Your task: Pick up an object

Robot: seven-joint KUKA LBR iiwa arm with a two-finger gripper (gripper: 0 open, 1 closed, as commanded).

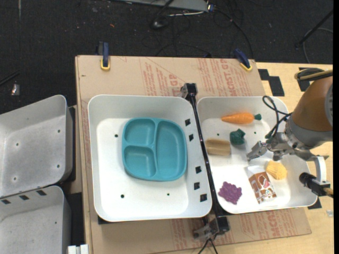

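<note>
The right bin (302, 197) holds several objects: an orange carrot (238, 118) at the back, a dark green piece (237, 137), a tan block (218, 147) by the left wall, purple grapes (230, 192), a brown and white packet (262, 187) and a yellow piece (276, 170). My gripper (266, 153) comes in from the right and hangs over the middle of this bin, just above the yellow piece and right of the green piece. It is open, and nothing sits between its fingers.
The left bin (106, 194) carries a teal divided plate (155, 148). A black divider with clips (197, 142) runs between the bins. The arm's orange band (317, 107) stands over the right bin's far right edge. Grey panels (32, 142) lie off the bench to the left.
</note>
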